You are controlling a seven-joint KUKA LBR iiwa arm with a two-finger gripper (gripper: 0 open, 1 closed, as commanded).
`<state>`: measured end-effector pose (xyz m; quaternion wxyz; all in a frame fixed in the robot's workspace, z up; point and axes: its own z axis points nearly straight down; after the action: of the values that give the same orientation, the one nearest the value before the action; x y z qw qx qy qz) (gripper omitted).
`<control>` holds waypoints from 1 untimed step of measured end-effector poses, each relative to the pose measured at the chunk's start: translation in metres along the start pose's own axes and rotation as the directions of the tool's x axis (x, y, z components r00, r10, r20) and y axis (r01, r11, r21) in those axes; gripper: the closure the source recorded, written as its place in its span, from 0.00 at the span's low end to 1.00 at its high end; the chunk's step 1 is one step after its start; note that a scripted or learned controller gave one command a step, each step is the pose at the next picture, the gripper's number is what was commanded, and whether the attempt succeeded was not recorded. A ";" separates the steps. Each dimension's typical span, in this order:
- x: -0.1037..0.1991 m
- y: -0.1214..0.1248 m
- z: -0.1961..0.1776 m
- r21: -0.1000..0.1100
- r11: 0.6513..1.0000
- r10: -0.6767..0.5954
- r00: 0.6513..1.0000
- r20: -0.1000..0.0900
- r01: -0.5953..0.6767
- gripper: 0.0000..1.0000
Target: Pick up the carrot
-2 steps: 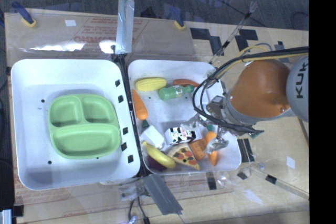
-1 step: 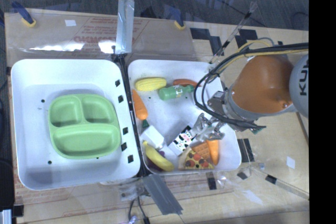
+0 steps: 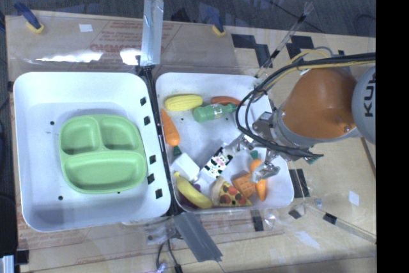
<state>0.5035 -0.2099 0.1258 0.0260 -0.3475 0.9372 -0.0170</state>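
One carrot (image 3: pixel 170 129) lies against the right bin's (image 3: pixel 192 81) left wall; the tool (image 3: pixel 265 166) hovers well apart, its state unclear.

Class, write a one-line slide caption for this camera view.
KUKA arm hovers over the right bin of toy food; the carrot lies by its left wall.

The scene is evenly and fairly brightly lit from overhead, with a cool, bluish cast. Both white bins (image 3: pixel 38 93) look washed out, their walls close to blown out. Glare streaks run along the clear plastic sheet (image 3: pixel 96 51) at the far edge of the counter (image 3: pixel 332 214). Shadows are soft and short, pooling under the green plate (image 3: pixel 100 153). The picture is low in resolution and slightly soft throughout; small toys in the right bin blur together.
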 end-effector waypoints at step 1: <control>-0.004 -0.003 0.014 -0.002 0.979 -0.203 0.979 0.000 0.203 0.00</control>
<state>0.5093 -0.2100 0.1119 0.0236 -0.4412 0.8969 -0.0186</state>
